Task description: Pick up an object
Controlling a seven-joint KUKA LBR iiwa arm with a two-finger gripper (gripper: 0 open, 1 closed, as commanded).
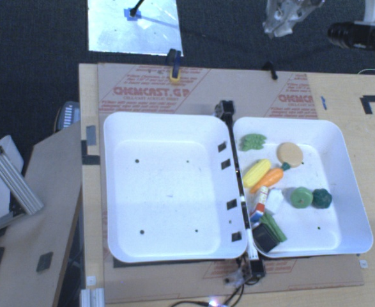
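Nearest in the right shallow white plastic bin [348, 147] lies a dark green and black block [268, 234]; farther back, an orange toy carrot [268, 178], yellow corn cob [256, 169]. Far beyond that bin, the claw [282, 19] hangs high above the surface [200, 88]; I cannot tell its state.

grey robot arm [366, 5] cut off by the top and right edges; only the wrist end visible. silvery two-finger gripper [280, 19] small and blurred, fingertips not resolvable, open or shut impossible to tell. slanted metal rail [8, 178] cut by the left edge. white red-and-blue tube [262, 204] partly tucked under the orange carrot-shaped toy [268, 178]; label too small to read. dark green block [268, 233] at the right-hand white bin's [350, 190] near corner, partly overlapping the rim, shape unclear. wires [235, 286] at the bottom edge blurred and cut off.
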